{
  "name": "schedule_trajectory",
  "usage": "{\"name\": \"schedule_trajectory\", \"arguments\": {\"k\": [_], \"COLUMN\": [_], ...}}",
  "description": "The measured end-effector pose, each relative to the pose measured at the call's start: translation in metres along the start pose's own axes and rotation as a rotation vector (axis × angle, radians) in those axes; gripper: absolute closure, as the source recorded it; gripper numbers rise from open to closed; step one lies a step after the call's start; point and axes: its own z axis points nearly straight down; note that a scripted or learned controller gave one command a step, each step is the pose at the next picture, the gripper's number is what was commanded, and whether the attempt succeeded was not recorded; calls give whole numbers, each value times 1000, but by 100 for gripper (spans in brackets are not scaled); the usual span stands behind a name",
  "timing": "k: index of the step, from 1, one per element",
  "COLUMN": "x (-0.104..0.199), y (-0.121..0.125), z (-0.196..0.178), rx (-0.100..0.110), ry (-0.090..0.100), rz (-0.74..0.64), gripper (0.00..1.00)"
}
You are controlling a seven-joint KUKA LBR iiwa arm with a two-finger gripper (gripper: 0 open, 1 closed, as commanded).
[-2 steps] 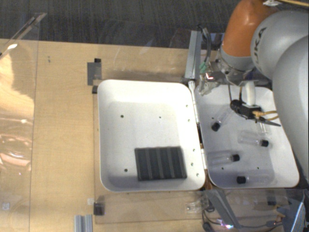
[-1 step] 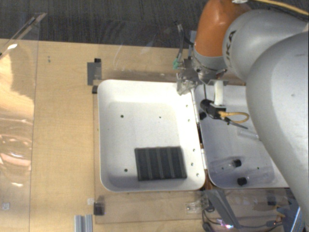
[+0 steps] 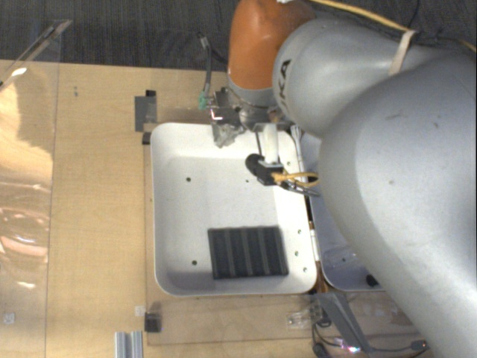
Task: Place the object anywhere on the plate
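Observation:
The plate [image 3: 247,251] is a dark ribbed rectangle lying flat in the near part of the left white bin [image 3: 175,207]. My gripper [image 3: 223,131] hangs from the orange-banded wrist over the bin's far edge, well apart from the plate. I cannot make out any object held in it. The grey arm covers most of the right bin [image 3: 339,268], hiding whatever lies there.
A black cable loop [image 3: 259,168] and yellow wires [image 3: 297,177] hang from the wrist over the left bin's right rim. Black clamps [image 3: 147,112] sit at the bin's far left corner. The wooden bench [image 3: 82,200] spreads out to the left.

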Motion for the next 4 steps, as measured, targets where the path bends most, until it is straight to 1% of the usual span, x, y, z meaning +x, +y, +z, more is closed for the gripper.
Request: {"name": "schedule_trajectory", "arguments": {"k": [1,2,3,4], "x": [58,69,71,16], "y": [3,7,8,-14], "z": [85,21,8,86], "rx": [0,-2,-8,-1], "ry": [0,0,2,0], "rz": [364,-9,-14,-155], "gripper": [100,100,100,100]}}
